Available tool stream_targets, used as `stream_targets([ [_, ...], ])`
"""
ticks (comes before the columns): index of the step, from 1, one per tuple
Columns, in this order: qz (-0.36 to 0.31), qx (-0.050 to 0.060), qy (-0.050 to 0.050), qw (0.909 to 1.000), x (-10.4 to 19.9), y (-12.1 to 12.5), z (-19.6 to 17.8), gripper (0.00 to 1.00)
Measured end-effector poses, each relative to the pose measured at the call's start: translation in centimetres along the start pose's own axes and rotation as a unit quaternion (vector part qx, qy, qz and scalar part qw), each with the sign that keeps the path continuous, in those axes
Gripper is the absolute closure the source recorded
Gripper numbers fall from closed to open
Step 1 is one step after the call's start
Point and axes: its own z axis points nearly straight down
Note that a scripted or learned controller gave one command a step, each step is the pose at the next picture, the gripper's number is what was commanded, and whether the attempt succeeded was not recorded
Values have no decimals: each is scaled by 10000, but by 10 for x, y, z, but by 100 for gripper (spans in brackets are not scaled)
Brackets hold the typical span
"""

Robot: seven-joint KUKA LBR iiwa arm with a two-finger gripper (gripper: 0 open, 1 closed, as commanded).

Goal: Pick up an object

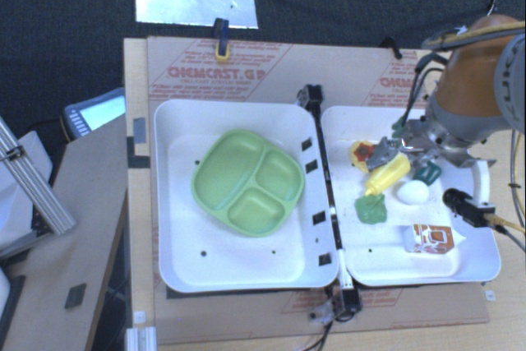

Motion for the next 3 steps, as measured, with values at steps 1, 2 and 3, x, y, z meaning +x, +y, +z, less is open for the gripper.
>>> stream_targets([
  [1,3,-5,0,10000,3,9,46,0],
  [2,10,-6,-4,10000,2,9,97,0],
  [3,13,-25,-6,10000,2,10,85,100],
])
